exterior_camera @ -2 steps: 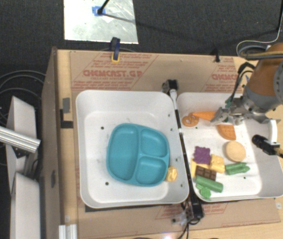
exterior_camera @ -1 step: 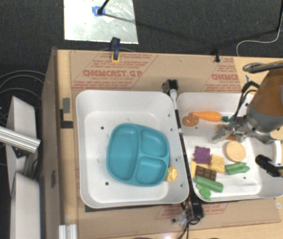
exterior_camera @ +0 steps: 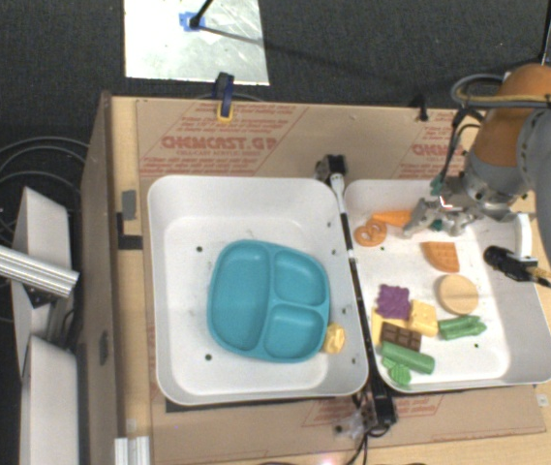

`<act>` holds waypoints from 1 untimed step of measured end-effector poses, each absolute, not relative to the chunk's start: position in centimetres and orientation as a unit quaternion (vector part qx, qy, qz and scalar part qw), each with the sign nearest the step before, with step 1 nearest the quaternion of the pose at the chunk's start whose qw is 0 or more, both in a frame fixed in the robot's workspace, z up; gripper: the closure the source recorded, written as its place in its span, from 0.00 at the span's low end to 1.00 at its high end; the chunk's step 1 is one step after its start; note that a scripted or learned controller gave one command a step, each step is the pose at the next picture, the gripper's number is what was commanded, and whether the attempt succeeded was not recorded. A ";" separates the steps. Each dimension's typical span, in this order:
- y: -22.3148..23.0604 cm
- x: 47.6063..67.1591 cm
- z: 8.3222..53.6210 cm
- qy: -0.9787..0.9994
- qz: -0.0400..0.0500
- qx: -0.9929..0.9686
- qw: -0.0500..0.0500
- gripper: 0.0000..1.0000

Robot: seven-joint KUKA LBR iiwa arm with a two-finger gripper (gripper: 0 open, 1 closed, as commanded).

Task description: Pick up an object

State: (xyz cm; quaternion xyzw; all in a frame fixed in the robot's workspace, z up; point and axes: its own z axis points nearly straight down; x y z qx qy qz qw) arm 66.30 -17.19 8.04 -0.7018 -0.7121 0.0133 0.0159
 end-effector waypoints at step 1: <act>-17.7 62.0 8.4 -0.707 0.001 -0.707 0.000 0.00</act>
